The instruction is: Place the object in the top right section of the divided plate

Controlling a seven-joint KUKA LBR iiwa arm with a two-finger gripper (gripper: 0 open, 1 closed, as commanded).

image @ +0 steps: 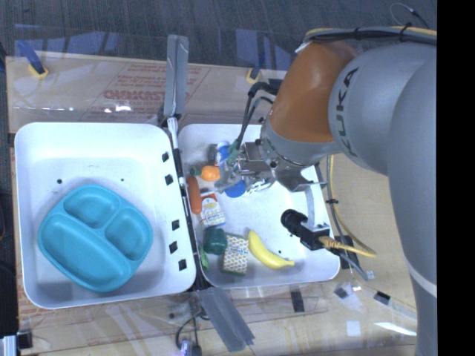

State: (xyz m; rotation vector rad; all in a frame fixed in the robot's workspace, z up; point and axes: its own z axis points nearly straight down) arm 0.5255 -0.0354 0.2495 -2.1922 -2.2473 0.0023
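Observation:
A blue divided plate point(95, 236) lies in the left bin point(44, 150), with two small sections on its upper right side and one long section on its lower left. My gripper point(239, 170) hangs over the upper middle of the right bin point(315, 269), far from the plate. A small blue object point(234, 190) sits right under the gripper, partly hidden by it. An orange ball point(211, 173) rests just left of the gripper. I cannot see anything held.
The right bin also holds an orange-red sausage-shaped piece point(194, 193), a small white carton point(212, 211), a dark green item point(215, 240), a checked waffle-like block point(237, 255) and a yellow banana point(267, 252). A raised divider point(177, 191) separates the bins.

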